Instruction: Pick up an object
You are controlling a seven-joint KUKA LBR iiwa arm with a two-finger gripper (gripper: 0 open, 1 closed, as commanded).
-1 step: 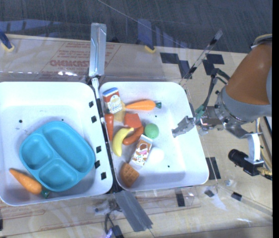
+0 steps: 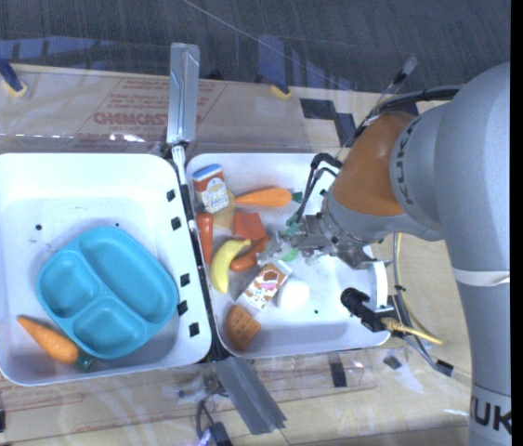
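Camera view: the arm (image 2: pixel 447 175) reaches over the right bin (image 2: pixel 335 328), above the banana (image 2: pixel 225 261) and carrot (image 2: pixel 263 197). I cannot tell how its jaws stand. A blue tray (image 2: pixel 103 291) lies in the left bin (image 2: pixel 19 184).

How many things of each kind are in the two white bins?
Carrots: 3
Banana: 1
Blue divided tray: 1
Small cartons: 2
White egg: 1
Bread piece: 1
Red-orange pieces, too small to name: 2
Total: 11
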